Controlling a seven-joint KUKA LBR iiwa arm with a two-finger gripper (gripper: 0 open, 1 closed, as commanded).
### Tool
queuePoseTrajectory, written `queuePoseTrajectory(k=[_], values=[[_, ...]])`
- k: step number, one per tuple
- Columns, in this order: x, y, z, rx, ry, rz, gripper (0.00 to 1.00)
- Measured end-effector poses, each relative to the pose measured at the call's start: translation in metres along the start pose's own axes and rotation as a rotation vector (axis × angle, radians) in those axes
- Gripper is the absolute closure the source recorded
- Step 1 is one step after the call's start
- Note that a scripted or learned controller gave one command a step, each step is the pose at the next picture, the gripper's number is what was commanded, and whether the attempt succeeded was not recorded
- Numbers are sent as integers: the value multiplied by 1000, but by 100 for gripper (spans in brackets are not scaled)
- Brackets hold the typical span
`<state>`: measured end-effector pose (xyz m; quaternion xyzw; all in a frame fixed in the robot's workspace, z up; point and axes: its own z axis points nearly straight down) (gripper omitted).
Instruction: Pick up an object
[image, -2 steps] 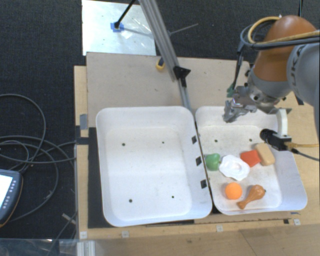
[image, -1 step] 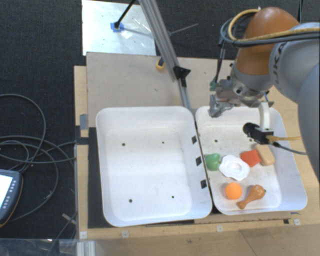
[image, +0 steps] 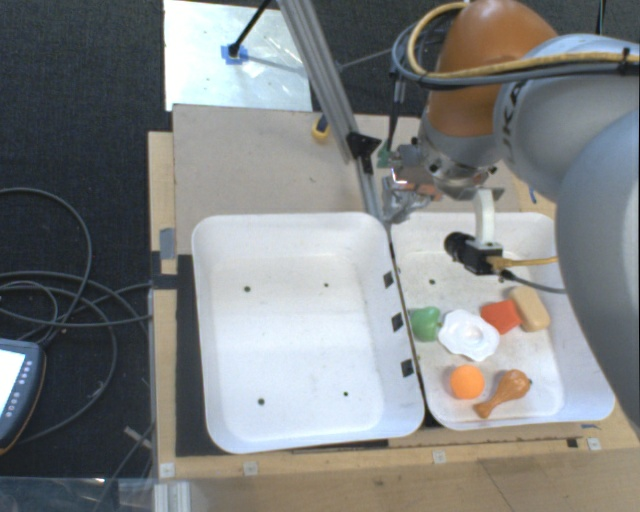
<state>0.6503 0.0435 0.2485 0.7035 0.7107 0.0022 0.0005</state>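
The arm (image: 560, 110) reaches in from the right and its end effector (image: 405, 195) hangs above the far end of the wall where the two white bins meet. The part around the fingers is small and blurred here, so I cannot tell how it is set, and I see nothing carried under it. All the things to pick lie in the right bin (image: 590, 395), in its near half: a green piece (image: 426, 322) close to the dividing wall, a white fried-egg shape (image: 469, 334) just beside it, a red block (image: 501, 316) that touches a tan bread-like piece (image: 531, 309), an orange ball (image: 466, 381), and a brown drumstick shape (image: 503, 391) near the front edge. The left bin (image: 215, 400) holds no object. In my judgement the pick is not yet begun, because the end effector is well apart from every object. The main risk is the position: if it goes down from here, it may hit the bin wall or close on nothing. Also the objects lie close together, so a grasp on the egg shape can push the green piece or the red block away. The ball may roll out from a grip that is off centre.
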Motion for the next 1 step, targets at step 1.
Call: queuePoseTrajectory(k=[1], values=[[46, 24, 24, 1, -1, 1, 100]])
